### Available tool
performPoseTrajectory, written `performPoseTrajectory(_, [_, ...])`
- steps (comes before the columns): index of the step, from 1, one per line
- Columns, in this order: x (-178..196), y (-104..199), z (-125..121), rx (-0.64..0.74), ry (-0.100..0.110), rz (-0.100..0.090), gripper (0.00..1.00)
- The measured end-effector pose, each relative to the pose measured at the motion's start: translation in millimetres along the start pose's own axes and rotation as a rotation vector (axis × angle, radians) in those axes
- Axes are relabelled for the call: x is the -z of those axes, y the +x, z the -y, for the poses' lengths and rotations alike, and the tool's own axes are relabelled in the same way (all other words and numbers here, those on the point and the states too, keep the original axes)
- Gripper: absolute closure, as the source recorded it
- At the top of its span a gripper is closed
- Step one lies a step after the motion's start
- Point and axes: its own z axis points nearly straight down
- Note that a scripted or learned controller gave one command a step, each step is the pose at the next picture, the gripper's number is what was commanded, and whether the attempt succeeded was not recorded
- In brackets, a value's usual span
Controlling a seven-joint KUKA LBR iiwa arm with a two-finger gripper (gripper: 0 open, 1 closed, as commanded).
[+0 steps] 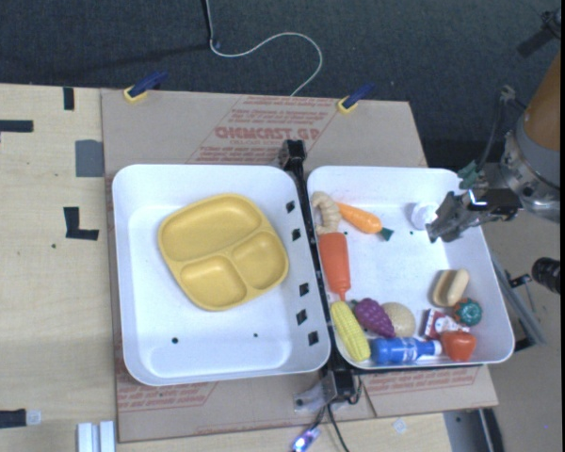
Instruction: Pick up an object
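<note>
The right bin [395, 252] holds several toy foods: a carrot [361, 218], a long orange-red sausage [335, 262], a corn cob [349, 330], a purple grape bunch [374, 315], a hot dog bun [449, 287], a blue bottle [401, 350] and a red tomato [460, 345]. My gripper [445, 224] hangs over the bin's upper right corner, dark fingers pointing down-left, beside a small white-grey piece [419, 215]. Nothing shows between its fingers.
The left bin [141, 252] bears a yellow divided plate [223, 250]. Both bins rest on a cardboard sheet [254, 130] on the wooden bench. A white cable [264, 45] loops at the back. The arm's body sits at the right edge.
</note>
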Motion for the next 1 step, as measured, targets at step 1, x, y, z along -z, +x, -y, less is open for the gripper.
performPoseTrajectory(1, [19.2, 56.8, -0.4, 0.001, -0.004, 0.001, 1.0])
